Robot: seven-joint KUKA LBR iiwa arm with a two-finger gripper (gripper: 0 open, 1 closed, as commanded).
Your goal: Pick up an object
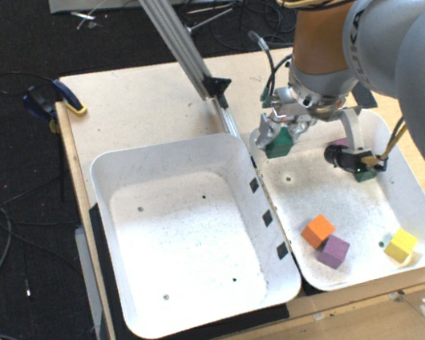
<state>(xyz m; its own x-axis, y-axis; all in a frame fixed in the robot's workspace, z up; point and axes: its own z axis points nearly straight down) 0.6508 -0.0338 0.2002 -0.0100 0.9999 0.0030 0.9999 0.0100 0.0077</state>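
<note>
A small dark green block (279,143) sits between the fingers of the metal tool (276,136), raised over the far left corner of the right-hand white plastic bin (420,193); the tool is closed on it. Nearer the front of that bin lie an orange cube (318,230) touching a purple cube (333,250), with a yellow cube (401,245) to their right. The grip looks partial, so the block could slip and drop back onto the bin during lifting. No readable labels or writing anywhere.
</note>
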